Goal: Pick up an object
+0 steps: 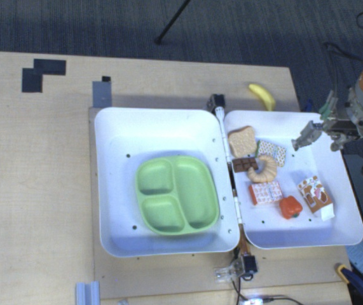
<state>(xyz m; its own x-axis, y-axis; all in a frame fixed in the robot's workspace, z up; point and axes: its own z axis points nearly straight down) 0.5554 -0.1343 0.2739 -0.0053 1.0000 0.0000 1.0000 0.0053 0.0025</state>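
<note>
The right bin (pixel 353 224) holds several small objects: a slice of toast (pixel 243 140), a patterned packet (pixel 273 151), a brown chocolate piece (pixel 244 164), a beige ring-shaped pastry (pixel 266 170), a red-and-white box (pixel 266 193), a red pepper (pixel 290 207) and a brown printed carton (pixel 315 194). My gripper (pixel 321 137) hangs over the bin's upper right part, above bare white floor. It is open, with nothing between its fingers. The carton lies below it and the packet to its left.
The left bin (pixel 114 145) holds a green divided plate (pixel 177 194). A yellow banana (pixel 262 96) lies on the bench just beyond the right bin's far rim. A black clamp (pixel 217 101) sits where the two bins meet.
</note>
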